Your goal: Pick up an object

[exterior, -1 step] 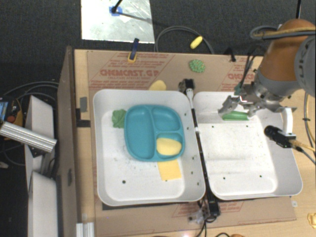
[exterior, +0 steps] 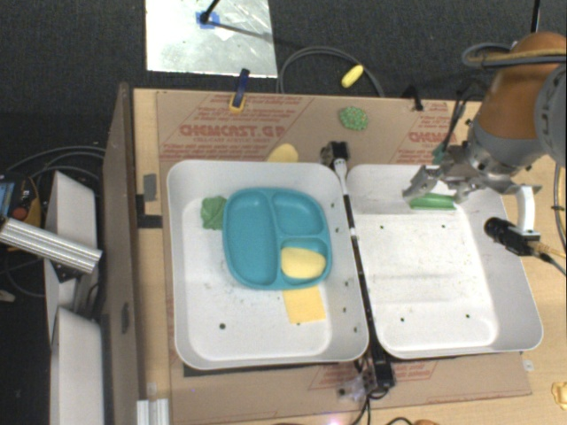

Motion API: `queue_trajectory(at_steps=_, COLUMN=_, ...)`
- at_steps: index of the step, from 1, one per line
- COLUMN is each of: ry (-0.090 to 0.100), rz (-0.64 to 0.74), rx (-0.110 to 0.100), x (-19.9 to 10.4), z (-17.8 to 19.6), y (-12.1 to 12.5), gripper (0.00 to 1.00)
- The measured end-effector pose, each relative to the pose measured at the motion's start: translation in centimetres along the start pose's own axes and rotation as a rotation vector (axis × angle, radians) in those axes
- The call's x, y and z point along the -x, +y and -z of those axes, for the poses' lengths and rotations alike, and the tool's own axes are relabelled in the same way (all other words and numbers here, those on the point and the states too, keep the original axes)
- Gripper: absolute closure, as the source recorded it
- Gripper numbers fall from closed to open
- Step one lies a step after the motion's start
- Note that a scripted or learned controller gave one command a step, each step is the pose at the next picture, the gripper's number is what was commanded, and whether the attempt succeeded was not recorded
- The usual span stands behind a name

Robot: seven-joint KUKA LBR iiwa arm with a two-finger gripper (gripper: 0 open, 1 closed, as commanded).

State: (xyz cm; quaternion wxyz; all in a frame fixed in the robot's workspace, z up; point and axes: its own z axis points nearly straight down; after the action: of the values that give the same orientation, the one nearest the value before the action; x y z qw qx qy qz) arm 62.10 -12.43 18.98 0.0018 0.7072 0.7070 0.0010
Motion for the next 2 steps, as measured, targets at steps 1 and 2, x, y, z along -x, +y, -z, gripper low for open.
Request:
queue_trajectory(at_steps=1, ry=-0.001, rz=0.005, rx=-0.002, x=1.9, z=-9.2, y=3.3, gripper=0.00)
queue_trajectory(at_steps=2, ry=0.000, rz=0.005, rx=0.001, x=1.8, z=-7.7, y=3.4, gripper=1.00)
